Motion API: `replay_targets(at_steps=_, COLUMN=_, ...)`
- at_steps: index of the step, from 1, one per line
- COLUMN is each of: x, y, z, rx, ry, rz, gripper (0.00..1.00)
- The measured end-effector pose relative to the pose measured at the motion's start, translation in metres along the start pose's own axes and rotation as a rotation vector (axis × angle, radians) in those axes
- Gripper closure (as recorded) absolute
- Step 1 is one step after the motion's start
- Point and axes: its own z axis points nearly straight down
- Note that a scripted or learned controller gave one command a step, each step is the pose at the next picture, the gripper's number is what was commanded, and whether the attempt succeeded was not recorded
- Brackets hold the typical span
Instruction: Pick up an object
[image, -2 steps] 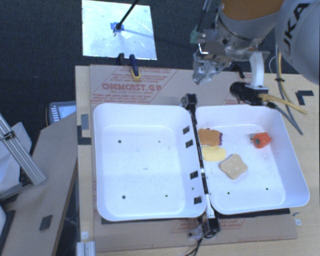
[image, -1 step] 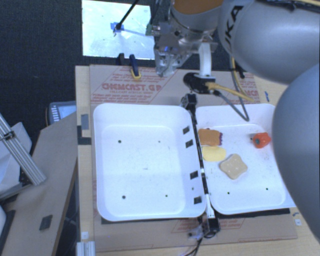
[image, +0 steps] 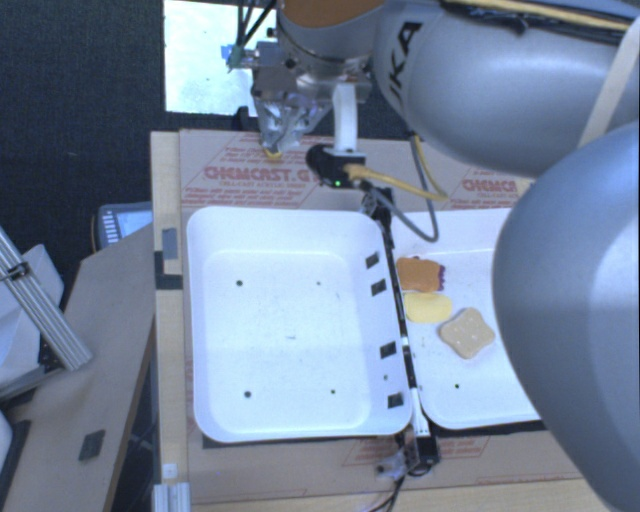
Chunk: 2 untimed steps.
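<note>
My gripper (image: 273, 148) hangs high over the far edge of the left bin (image: 215, 330), near the cardboard behind it. Its fingers (image: 283, 128) taper down to a point and are shut, with a small yellow piece (image: 272, 155) pinched at their tips. Three toy food items lie in the right bin (image: 470, 400), close to the divider: an orange-brown slice with a purple edge (image: 420, 273), a pale yellow oval (image: 428, 308) and a beige toast-shaped piece (image: 467, 332). The arm's bulk covers the right part of that bin.
A black clip strip (image: 392, 320) runs down the seam between the two bins. A yellow cable (image: 400, 185) and a black connector trail from the wrist over the cardboard sheet. An aluminium rail (image: 40, 310) lies off the bench at the left.
</note>
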Motion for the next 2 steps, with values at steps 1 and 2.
replay_targets(at_steps=1, x=-0.004, y=-0.063, z=0.022, rx=0.005, ry=-0.004, rz=0.004, gripper=1.0)
replay_targets(at_steps=2, x=-0.002, y=-0.145, z=0.026, rx=0.005, ry=-0.002, rz=0.001, gripper=1.0)
